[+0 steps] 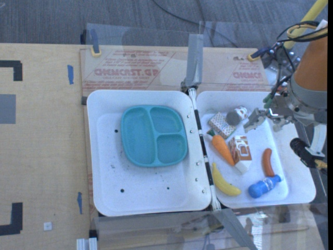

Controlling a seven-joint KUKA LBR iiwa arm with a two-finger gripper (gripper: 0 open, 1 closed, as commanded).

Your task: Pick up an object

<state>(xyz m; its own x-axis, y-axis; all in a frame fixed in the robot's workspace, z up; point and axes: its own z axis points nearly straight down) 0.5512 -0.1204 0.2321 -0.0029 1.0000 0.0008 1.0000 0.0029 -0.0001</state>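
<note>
The right bin (297,184) holds several items. A carrot (222,149) lies beside a small white and orange carton (241,151). A red sausage (267,162), a blue bottle (263,186) and a banana (225,182) lie nearer the front. At the back left sit a checkered box (220,124) and a grey and white cup-like thing (237,114). My gripper (264,120) hangs over the bin's back middle, just right of the cup-like thing. It is open, with bare bin floor showing between its fingers (254,120).
A teal divided plate (154,135) lies in the left bin (101,155). The ridge between the bins runs just left of the carrot and banana. Cables and the arm's orange-banded wrist (316,61) crowd the back right corner.
</note>
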